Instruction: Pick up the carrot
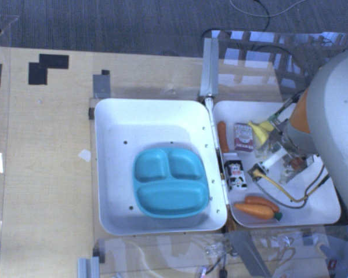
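The orange carrot (254, 211) with a green stub at its right end lies flat along the front edge of the right bin (319, 213). A second orange piece (262, 201) lies just behind it, touching it. My gripper (289, 163) hangs over the middle of the right bin, behind and to the right of the carrot and apart from it. The grey arm and orange band cover most of it.
The right bin also holds a reddish sausage (222, 136) along its left wall, a maroon packet (243, 136), a yellow item (260, 131) and a small black-and-white carton (235, 175). A blue divided tray (171, 182) lies in the left bin (113, 155).
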Tool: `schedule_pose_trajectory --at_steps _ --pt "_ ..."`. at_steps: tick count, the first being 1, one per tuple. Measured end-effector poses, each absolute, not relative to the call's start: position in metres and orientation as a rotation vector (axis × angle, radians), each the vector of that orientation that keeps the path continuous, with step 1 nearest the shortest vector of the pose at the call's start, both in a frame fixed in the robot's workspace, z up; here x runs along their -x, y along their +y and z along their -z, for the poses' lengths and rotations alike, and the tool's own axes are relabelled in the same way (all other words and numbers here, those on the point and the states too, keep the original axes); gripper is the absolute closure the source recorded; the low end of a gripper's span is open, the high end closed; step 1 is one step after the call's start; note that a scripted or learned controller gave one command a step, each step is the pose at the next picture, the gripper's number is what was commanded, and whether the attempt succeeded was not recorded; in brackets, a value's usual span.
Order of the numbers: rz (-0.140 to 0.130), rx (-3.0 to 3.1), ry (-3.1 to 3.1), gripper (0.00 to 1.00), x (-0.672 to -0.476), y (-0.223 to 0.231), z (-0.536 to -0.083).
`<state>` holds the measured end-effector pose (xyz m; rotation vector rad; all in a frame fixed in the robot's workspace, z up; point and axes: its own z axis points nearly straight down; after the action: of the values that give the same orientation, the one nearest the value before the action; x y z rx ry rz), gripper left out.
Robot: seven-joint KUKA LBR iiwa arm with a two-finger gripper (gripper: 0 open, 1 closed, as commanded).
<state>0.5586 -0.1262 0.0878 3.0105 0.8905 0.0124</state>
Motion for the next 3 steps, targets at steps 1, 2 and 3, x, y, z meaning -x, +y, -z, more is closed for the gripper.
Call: schedule_pose_trajectory --at_steps 1,2,3 --pt "-0.009 -3.053 0.724 0.00 -0.586 -0.160 -0.087" --pt "-0.028 -3.062 0.699 0.00 -0.625 -0.192 -0.093" --pt "0.055 -3.125 0.525 0.00 -0.653 -0.201 -0.089"
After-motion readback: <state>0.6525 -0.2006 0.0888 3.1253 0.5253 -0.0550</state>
